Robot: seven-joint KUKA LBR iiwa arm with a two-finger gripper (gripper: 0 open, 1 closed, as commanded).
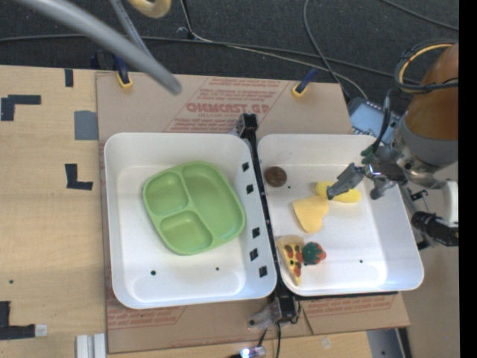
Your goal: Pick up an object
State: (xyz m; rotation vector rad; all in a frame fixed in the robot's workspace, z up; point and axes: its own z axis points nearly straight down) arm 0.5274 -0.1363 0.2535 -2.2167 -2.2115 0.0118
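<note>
Camera view: end effector [363, 179] fingers spread, one fingertip touching the yellow piece [339, 192] in the right bin [387, 271].

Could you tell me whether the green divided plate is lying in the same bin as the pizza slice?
No, the green plate lies in the left bin, the pizza slice in the right bin.

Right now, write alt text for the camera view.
A grey arm's gripper hangs over the right bin, at a yellow piece. That bin also holds a yellow heart, brown ball, pizza slice and strawberry; the left bin holds a green tray.
</note>
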